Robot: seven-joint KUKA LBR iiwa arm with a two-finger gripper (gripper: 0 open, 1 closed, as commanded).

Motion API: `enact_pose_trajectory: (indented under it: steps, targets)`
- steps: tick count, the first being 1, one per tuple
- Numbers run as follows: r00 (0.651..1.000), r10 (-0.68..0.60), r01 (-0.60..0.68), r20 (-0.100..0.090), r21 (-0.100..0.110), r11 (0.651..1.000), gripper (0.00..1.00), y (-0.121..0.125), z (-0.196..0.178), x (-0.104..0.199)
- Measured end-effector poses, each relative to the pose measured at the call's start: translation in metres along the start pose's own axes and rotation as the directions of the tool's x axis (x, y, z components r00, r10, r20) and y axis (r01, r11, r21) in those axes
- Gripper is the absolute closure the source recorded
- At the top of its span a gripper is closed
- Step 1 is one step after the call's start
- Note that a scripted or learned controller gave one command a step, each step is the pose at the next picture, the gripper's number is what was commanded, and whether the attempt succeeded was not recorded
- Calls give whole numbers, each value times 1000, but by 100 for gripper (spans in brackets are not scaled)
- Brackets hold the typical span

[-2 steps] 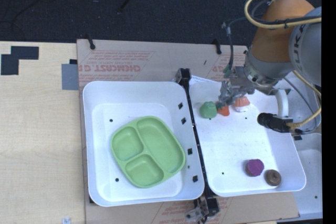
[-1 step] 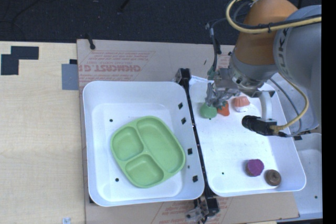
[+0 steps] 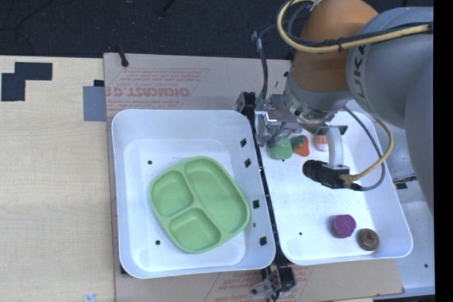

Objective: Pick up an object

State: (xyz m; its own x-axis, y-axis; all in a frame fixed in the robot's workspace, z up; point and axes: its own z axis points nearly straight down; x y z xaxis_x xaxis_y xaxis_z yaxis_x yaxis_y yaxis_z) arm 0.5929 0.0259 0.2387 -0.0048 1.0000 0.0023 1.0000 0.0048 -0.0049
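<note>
My gripper (image 3: 287, 132) hangs low over the far left corner of the right bin (image 3: 311, 251). Right below it lie a small green object (image 3: 283, 150) and a small orange-red object (image 3: 301, 146), side by side and partly covered by the gripper's body. Whether either is touched, I cannot tell. A purple object (image 3: 343, 225) and a brown ring-shaped object (image 3: 367, 240) lie near the bin's front right corner, well away from the gripper.
The left bin (image 3: 131, 152) holds a light green divided plate (image 3: 198, 203). A black divider rail (image 3: 260, 180) runs between the two bins. A black cable fitting (image 3: 324, 172) on a yellow hose hangs from the arm over the right bin's middle.
</note>
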Motion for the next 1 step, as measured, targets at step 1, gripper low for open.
enact_pose_trajectory:
  steps: [1]
  targets:
    - [1000, 2, -2, 1, 1, 1000, 100, -20, 4, 45]
